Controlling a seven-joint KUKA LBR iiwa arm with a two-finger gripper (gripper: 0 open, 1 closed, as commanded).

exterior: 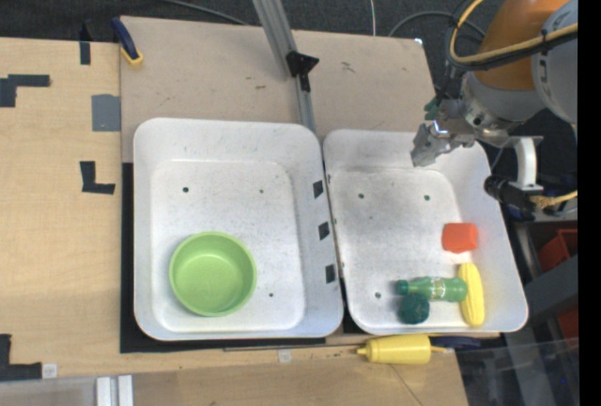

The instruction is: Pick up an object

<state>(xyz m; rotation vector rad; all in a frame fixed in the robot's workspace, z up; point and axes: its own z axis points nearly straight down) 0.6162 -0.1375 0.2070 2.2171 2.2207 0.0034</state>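
In the right bin (376, 160) lie an orange block (459, 237), a yellow banana-shaped piece (471, 293), a green bottle (434, 288) on its side and a dark green lump (412, 307) beside it. My gripper (428, 148) hangs over the bin's far right corner, well away from these objects, and nothing shows between its fingers. The left bin (225, 146) holds a light green bowl (213, 273) near its front left.
A yellow bottle (398, 350) lies on the bench just in front of the right bin. A slanted grey pole (272, 9) rises behind the two bins. Cables loop across the dark floor at the back. A blue and yellow clamp (127, 40) sits at the board's far left corner.
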